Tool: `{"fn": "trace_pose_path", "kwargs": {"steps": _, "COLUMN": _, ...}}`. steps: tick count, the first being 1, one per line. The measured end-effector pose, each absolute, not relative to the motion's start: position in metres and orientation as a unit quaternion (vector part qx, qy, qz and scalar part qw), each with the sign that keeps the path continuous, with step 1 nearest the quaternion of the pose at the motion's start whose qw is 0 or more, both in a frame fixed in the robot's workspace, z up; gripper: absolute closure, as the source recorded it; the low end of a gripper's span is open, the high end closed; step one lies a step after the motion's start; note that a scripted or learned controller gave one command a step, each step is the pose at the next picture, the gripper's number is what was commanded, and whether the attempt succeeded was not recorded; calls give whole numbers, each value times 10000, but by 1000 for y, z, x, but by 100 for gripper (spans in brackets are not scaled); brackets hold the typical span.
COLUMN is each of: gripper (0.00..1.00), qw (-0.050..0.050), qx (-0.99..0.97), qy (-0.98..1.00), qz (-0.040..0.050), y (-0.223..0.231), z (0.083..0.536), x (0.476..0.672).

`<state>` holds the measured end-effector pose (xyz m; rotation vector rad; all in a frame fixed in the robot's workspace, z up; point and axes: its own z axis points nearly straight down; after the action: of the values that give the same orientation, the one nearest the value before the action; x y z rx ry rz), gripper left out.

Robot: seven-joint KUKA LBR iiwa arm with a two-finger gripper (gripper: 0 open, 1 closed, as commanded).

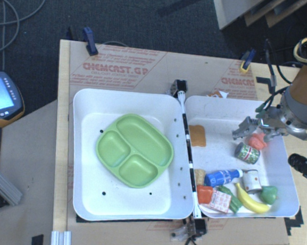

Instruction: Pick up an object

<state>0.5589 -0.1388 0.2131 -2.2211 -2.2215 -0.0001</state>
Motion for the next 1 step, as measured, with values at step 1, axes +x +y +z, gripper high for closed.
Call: {"fn": "trace_pose_path", "kwargs": {"steps": 1, "gripper": 0, "qw": 23, "qx": -7089, "qy": -7053, "qz": 26, "y": -194, "z": 78, "x": 554}}
